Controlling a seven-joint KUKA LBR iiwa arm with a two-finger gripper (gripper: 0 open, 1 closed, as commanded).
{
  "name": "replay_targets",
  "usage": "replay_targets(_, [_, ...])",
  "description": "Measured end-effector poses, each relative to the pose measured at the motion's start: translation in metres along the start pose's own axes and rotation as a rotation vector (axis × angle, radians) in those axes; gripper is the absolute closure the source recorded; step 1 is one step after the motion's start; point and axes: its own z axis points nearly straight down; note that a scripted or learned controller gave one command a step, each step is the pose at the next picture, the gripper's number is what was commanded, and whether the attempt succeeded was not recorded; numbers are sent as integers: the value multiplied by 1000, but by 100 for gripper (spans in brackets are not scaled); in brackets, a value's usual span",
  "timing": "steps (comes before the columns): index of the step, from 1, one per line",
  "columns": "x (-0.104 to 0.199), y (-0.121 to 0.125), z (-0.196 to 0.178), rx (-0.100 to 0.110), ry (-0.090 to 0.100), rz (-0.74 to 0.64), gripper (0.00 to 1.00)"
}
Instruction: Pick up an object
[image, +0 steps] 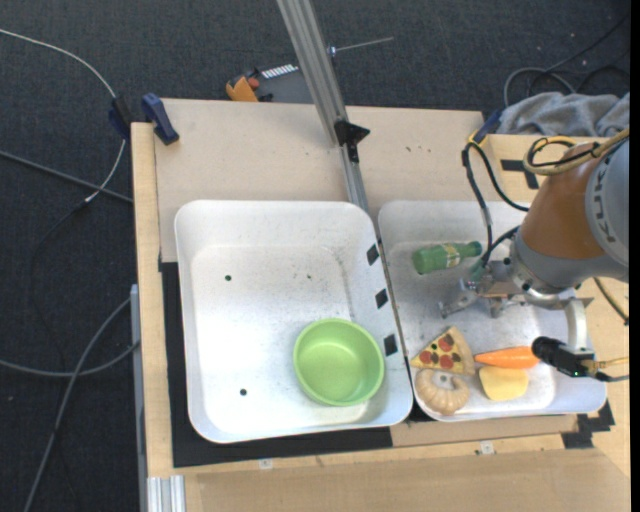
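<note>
The right bin (400, 225) holds several toy foods. A green bottle (446, 257) lies on its side near the bin's back. A pizza slice (445, 352), a bagel (443, 391), an orange carrot (506, 357) and a yellow cheese wedge (503, 383) sit along the front. My gripper (474, 298) is low over the middle of this bin, just in front of the bottle and behind the pizza slice. The frame shows nothing held in it.
A green bowl (338, 361) stands in the front right corner of the left bin (250, 260). A metal pole (322, 80) slants over the bench's back. Cables and a grey cloth (560, 110) lie at the right rear.
</note>
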Motion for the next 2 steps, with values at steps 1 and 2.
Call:
replay_targets(1, [1,1,-9,2,0,-3,100])
replay_targets(2, [3,6,-68,-7,-1,0,100])
